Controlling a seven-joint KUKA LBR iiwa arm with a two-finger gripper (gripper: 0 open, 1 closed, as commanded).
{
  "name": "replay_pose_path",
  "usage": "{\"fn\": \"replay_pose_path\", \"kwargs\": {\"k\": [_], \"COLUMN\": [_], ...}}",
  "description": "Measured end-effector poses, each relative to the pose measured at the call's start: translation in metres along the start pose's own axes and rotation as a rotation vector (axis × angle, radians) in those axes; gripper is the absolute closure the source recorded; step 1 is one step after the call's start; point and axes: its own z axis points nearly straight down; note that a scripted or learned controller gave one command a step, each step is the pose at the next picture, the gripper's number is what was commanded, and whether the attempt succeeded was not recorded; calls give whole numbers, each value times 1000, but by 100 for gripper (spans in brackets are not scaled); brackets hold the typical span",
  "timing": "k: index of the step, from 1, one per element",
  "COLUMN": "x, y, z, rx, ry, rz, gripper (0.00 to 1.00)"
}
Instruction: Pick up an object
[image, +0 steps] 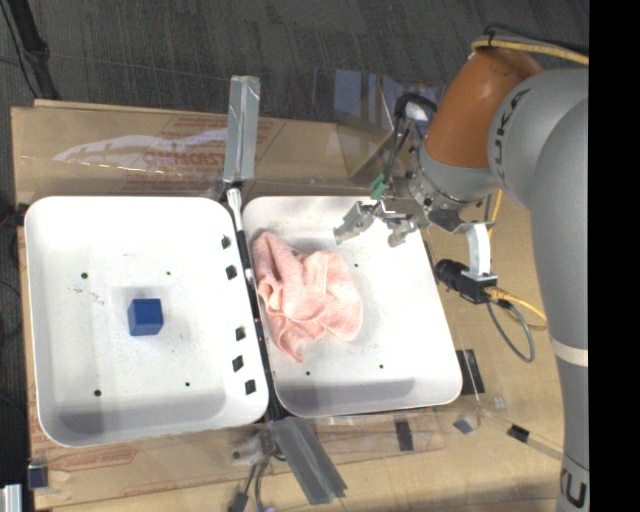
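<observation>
A slanted overhead look at a tan tabletop (505, 400) carrying two shallow white bins side by side. The left bin (120, 240) holds a small blue cube (146, 316), sitting flat on the bin floor left of its centre, well apart from every wall. The right bin (405, 335) holds a crumpled pink cloth (306, 294), bunched in loose folds against the bin's left side, close to the wall it shares with the other bin and reaching toward the middle of the floor. A grey robot arm (545, 130) with an orange band (470, 100) enters from the right and bends down over the far right corner of the right bin. Its end effector (374, 230) hangs above the bare white floor there, up and to the right of the cloth, near it but not touching. The two metal fingers (349, 224) are spread apart, pointing leftward toward the cloth, and nothing sits between them. The blue cube lies well apart from the end effector, over in the other bin.
</observation>
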Motion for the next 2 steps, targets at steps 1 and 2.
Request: {"fn": "replay_pose_path", "kwargs": {"k": [1,2], "x": [-18,29], "y": [16,24], "z": [135,137], "rx": [-10,-5], "ry": [-1,-1], "rz": [-108,-288], "gripper": [0,0]}}
